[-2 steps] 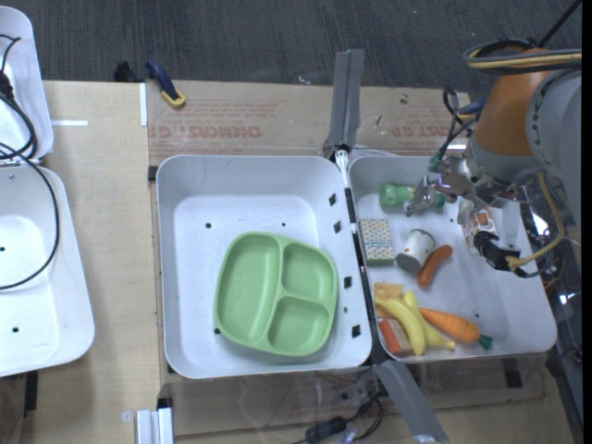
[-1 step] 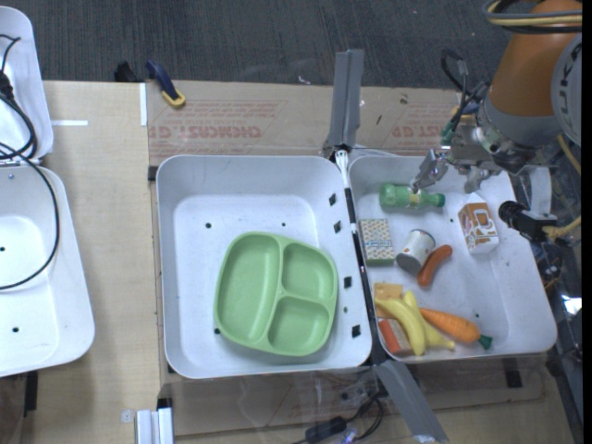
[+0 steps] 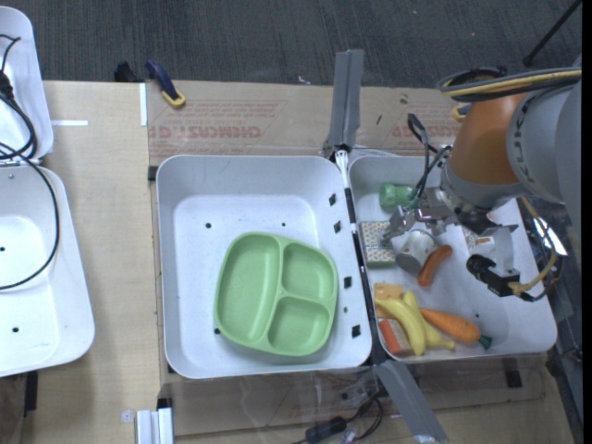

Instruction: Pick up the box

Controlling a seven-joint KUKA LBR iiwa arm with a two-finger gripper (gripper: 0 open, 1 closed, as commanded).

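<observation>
Patterned box sits jammed against the bin wall; gripper just beside it, grip state I can't tell, so I reckon it snags the sausage instead

A robotics lab — plywood bench, white bins, loose cables — nothing homely.

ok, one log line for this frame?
arm: over right bin | gripper: low beside box, grasp unclear | tray: left bin | task: box not lifted

Single fixed overhead camera, slanted down, both bins framed.
</observation>
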